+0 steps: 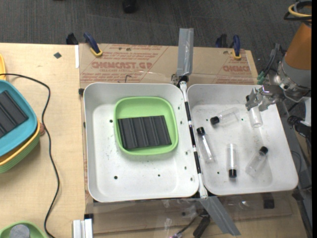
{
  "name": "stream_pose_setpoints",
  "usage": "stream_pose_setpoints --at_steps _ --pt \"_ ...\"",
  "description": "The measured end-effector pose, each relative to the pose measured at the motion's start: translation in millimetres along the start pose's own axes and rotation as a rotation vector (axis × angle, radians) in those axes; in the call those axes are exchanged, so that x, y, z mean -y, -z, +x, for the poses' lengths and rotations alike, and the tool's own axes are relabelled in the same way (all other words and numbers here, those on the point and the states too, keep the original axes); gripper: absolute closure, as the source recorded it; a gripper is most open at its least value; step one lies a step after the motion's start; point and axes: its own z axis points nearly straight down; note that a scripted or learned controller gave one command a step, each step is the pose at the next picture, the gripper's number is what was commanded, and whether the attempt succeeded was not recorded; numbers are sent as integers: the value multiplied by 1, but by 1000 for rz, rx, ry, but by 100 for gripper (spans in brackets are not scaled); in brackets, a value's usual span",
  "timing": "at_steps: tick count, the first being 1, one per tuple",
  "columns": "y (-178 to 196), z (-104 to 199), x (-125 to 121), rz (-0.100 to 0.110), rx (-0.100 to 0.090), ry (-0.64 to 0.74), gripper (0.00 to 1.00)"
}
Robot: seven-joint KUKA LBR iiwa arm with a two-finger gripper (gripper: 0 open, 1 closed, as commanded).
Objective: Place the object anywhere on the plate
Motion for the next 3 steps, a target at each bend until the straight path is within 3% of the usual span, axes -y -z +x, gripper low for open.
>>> stream_pose_setpoints --at_steps 1,2,3 --pt "0 0 0 -1 0 0 0" --pt "51 -28 15 -2 0 -204 0" --pt "71 -55 24 0 0 -394 0"
